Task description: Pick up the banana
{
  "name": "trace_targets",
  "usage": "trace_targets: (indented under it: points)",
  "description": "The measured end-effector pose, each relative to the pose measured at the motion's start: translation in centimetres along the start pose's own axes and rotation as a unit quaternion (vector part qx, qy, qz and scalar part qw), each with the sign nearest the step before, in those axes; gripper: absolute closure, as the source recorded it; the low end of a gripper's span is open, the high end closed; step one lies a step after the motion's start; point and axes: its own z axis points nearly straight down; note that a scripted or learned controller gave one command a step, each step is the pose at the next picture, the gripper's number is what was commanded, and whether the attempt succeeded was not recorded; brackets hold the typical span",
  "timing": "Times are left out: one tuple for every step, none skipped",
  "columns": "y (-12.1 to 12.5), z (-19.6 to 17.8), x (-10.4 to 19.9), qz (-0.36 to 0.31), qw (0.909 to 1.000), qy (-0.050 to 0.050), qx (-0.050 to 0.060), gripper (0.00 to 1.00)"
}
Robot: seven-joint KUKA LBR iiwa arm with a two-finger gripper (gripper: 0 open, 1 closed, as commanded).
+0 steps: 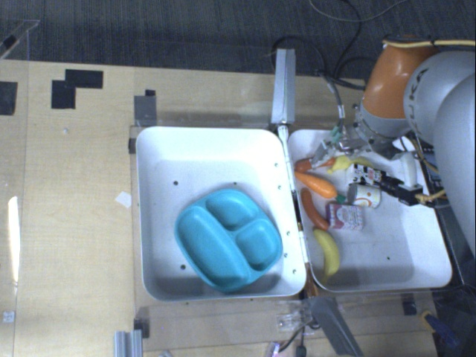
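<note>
Below, two white bins sit on a wooden bench; gripper state unclear.

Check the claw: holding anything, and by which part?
Cannot tell. The claw sits low over the cluttered top of the right bin. The banana lies apart, untouched, near the bin's front-left corner.

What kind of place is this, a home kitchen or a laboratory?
Probably a robotics lab: a KUKA arm reaches over two white bins on a bench, holding toy food such as a banana, with loose cables behind.
</note>
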Motion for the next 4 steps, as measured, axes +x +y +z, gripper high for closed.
trace_targets:
  points:
    - [-0.7,2.0,-6.0,-0.005,0.9999,0.005,0.008,0.00]
    - [-0.6,1.3,-5.9,-0.007,0.9999,0.006,0.011,1.00]
    - [0.5,-11.0,-1.9,0.075,0.9972,0.002,0.008,1.00]
    - [0.4,-11.0,-1.9,0.075,0.9972,0.002,0.008,0.00]
